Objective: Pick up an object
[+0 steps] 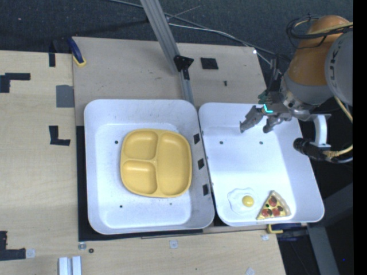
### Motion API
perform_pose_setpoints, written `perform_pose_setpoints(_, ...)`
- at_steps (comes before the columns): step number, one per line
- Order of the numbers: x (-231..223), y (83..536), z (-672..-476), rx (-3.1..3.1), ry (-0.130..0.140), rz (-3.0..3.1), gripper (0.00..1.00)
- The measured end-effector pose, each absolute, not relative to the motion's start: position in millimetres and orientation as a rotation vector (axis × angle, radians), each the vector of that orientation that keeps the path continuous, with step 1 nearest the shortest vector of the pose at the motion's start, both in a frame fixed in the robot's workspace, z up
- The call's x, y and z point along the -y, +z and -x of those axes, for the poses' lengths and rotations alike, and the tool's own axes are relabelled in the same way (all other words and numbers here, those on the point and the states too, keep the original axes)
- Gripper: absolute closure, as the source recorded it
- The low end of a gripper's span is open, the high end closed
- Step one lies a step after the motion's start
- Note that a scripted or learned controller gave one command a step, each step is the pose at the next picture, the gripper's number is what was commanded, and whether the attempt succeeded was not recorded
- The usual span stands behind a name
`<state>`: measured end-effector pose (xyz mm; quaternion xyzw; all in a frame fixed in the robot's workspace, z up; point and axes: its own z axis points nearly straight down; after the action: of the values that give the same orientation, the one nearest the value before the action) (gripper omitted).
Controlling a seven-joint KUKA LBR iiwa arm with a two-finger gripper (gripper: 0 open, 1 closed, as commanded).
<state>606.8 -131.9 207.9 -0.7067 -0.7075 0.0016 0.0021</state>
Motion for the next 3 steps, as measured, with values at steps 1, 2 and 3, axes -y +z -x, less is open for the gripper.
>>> perform_pose_setpoints(1, 132, 209, -607.8, 2.223, 0.001, 2.219, 0.0)
perform_pose_setpoints(2, 123, 157, -601.6, 2.219, 0.007, 2.217, 0.0)
perform_pose_setpoints(3, 120, 113, -600.6, 2.221, 0.007, 2.217, 0.0)
